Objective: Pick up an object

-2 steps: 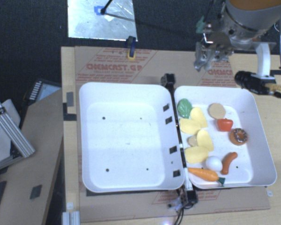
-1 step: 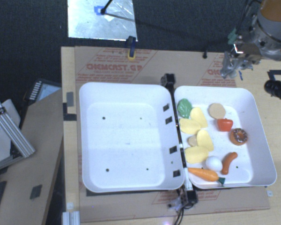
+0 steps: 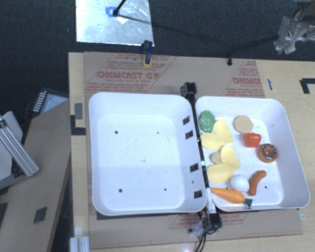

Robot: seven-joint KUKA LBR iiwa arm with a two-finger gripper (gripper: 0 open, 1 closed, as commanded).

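The right bin [image 3: 283, 119] holds several toy foods. A green piece [image 3: 206, 121] lies by the divider, with yellow chips [image 3: 222, 132] below it. A tan disc [image 3: 243, 124], a red pepper [image 3: 252, 139] and a chocolate donut [image 3: 267, 153] sit toward the right. Near the front lie a white egg [image 3: 239, 183], a brown sausage [image 3: 256, 181] and an orange carrot [image 3: 228, 195]. My gripper [image 3: 296, 28] hangs high at the top right, beyond the bench's far edge and well away from both bins, with nothing seen in it.
The left bin [image 3: 142, 151] sits beside the right one on a cardboard sheet [image 3: 126, 72]. A shiny metal plate [image 3: 113, 14] lies on the dark floor at the back. A black cable [image 3: 252, 43] runs along the back right.
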